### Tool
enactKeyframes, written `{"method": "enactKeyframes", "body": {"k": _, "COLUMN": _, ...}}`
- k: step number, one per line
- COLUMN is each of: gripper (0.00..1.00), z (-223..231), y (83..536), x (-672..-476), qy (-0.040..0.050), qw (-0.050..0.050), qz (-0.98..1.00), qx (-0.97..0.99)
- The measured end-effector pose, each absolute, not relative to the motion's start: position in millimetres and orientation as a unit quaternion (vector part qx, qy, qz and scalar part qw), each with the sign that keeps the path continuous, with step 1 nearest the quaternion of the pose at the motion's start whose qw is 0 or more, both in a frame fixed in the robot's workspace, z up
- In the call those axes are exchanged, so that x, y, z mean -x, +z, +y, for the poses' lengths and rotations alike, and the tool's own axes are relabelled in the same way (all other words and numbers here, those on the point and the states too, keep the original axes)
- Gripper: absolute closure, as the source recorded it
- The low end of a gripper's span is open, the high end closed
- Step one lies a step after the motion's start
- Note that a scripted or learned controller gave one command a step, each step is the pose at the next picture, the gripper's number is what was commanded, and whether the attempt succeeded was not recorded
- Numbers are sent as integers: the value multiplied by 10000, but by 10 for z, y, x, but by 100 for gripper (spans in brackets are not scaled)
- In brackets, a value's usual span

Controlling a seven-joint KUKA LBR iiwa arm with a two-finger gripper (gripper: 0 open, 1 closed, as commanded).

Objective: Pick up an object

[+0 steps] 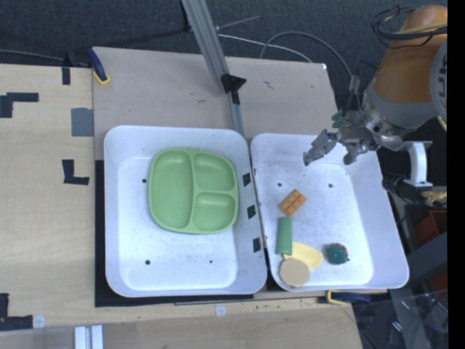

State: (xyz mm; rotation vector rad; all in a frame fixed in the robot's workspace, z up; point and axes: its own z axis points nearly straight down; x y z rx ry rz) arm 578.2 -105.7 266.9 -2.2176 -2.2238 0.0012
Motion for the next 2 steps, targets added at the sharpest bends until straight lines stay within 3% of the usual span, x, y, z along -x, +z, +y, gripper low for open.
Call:
{"method": "enactKeyframes", "body": {"k": 1, "gripper": 0, "z": -1058, "y": 2670, "x": -5782, "qy": 3, "qw": 6, "qz": -7082, "qx": 7061}}
{"method": "enactKeyframes", "body": {"k": 2, "gripper": 0, "z": -979, "y": 2055, "x": -5795, "qy": 28, "qw": 28, "qz": -7078, "qx": 7064}}
